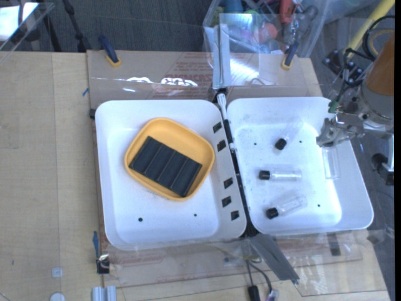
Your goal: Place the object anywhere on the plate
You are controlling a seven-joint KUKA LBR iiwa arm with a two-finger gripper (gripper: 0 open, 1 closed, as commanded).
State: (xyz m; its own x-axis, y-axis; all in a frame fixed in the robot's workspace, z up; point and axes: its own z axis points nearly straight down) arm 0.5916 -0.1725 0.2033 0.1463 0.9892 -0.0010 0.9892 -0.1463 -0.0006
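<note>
A yellow plate (140, 144) sits tilted in the left bin (119, 221), with a black ribbed slab (166, 165) lying on it. Three clear vials with black caps rest in the right bin (354, 215): one toward the back (281, 143), one on its side in the middle (279, 175), and one near the front (285, 206). My gripper (331, 144) hangs over the right bin's right side, close to its wall. A pale, clear tube-like shape (331, 163) shows just beneath it; whether it is held is unclear.
A row of black clips (227, 182) runs along the ridge between the two bins. A clear box of coloured items (269, 5) stands behind the bins. Cables and arm hardware (376, 74) crowd the right edge. Bare wooden bench (44, 168) lies to the left.
</note>
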